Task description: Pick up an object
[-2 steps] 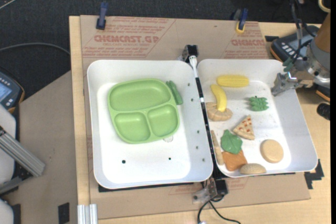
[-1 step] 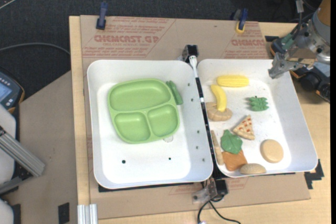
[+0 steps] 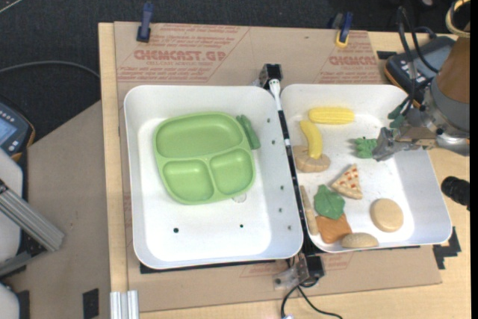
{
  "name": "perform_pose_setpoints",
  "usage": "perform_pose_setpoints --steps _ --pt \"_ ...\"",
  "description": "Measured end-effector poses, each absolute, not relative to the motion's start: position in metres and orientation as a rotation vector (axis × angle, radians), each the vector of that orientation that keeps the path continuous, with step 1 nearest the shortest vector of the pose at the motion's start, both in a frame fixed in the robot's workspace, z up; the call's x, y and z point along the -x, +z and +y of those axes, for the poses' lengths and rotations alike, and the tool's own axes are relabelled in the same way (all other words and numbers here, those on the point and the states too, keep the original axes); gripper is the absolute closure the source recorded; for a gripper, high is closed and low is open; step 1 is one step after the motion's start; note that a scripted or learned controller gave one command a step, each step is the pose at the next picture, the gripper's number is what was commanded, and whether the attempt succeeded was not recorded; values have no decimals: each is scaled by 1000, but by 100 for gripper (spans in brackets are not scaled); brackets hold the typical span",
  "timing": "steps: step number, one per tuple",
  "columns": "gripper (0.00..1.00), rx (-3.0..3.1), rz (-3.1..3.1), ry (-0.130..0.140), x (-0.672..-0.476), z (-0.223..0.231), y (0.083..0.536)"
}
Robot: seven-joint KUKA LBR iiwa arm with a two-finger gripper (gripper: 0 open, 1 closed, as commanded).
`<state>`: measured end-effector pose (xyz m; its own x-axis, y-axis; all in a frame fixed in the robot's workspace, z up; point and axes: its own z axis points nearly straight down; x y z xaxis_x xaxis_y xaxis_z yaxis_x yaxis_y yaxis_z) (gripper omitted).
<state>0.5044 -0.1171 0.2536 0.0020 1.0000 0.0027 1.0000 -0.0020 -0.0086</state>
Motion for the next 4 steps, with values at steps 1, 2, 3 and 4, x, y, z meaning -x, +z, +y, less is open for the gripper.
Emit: perform_pose_setpoints --steps 1,2,3,4 --pt "100 2207 -2226 0 -478 -32 247" --pt "100 2228 -2222 -2 -549 -80 217" --pt "100 2219 -2229 -10 -490 -33 293" --pt "100 2219 -2219 3 -479 -27 278"
